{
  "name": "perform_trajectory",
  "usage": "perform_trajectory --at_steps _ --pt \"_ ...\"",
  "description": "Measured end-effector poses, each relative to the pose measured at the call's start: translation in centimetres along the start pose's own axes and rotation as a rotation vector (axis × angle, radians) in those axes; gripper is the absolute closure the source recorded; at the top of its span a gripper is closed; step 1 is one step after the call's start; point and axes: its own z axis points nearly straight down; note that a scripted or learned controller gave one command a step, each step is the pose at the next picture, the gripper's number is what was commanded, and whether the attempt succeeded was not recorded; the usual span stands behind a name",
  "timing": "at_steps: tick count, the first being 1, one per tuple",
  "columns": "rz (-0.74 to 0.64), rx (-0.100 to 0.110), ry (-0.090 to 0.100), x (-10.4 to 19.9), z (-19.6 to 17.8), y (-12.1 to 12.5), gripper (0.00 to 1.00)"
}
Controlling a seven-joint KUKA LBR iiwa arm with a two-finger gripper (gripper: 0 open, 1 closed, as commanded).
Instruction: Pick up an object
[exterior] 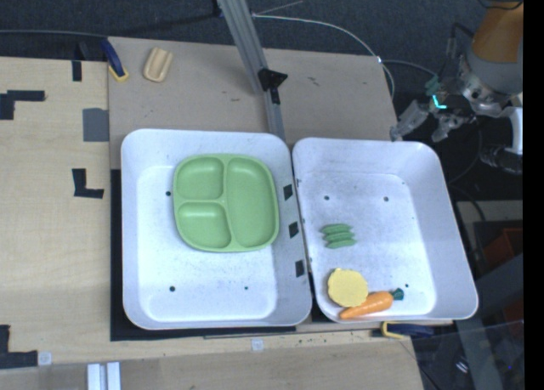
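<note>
The arm sits at the upper right, off the bench, with its orange band near the top edge. Its gripper hangs beyond the far right corner of the right bin, over the dark floor — not above either bin. The 2 fingers stand apart with nothing between them, and a small teal light glows just above them.

In the right bin lie 3 small things. A green pea pod rests near the middle. A round yellow slice lies toward the near edge, and an orange carrot with a dark green tip lies just beside it, touching or nearly touching its lower side and angled along the near wall. All 3 are well apart from the gripper.

The left bin holds a light green divided plate with 3 compartments, set in the far half of the bin.

On the brown board behind the bins lie a small tan block and, near it, a blue and yellow clip. A grey metal pole slants down to the seam between the bins — a thin white cable curves past it toward the arm.
</note>
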Motion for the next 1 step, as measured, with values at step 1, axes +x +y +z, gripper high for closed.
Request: perform_trajectory --at_steps 1 --pt "0.001 0.004 0.001 -0.46 4.52 -0.13 0.00"
